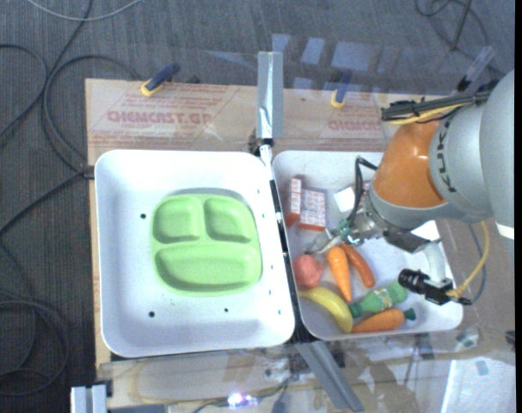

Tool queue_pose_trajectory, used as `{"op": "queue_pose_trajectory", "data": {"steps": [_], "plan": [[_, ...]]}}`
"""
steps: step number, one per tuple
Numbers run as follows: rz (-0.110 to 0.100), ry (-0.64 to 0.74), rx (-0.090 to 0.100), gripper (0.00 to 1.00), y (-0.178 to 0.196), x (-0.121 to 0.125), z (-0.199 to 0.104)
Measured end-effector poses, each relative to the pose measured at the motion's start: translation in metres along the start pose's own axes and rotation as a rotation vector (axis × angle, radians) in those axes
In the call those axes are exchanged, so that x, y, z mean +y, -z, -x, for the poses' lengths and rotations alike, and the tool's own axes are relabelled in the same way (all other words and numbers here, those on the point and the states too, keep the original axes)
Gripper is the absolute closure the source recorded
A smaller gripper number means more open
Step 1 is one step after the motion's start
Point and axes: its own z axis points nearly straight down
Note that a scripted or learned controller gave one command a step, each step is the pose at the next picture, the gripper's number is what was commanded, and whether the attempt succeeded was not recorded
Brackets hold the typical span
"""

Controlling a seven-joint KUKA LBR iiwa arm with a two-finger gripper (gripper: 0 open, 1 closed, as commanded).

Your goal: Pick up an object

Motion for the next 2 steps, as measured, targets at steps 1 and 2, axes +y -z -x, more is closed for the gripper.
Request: {"op": "queue_pose_trajectory", "data": {"steps": [1, 2], "plan": [[0.002, -0.003, -0.001, 1.00, 0.007, 0.001, 0.001], [-0.014, -0.090, 0.004, 1.00, 0.092, 0.057, -0.076]]}}
